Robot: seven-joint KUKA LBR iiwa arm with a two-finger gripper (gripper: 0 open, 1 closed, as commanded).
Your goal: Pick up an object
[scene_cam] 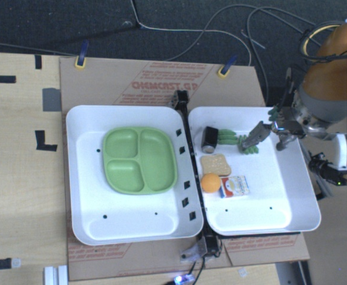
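One camera sits fixed above the surface (pixel 19 159), looking down at a slant from a middling distance. It frames both bins (pixel 78 177) side by side; the arm (pixel 325 82) enters from the right.

In the right bin (pixel 292 209), your open floor is the near half and the right side. The items crowd the left: a black cylinder (pixel 209 139) and green toy (pixel 236 139) at the back, the bread slice (pixel 215 164), orange ball (pixel 210 183) and small carton (pixel 235 186) packed close. The gripper (pixel 258 134) hangs over the green toy. In the left bin (pixel 81 159), the green divided plate (pixel 141 160) takes the centre; the near strip is clear.
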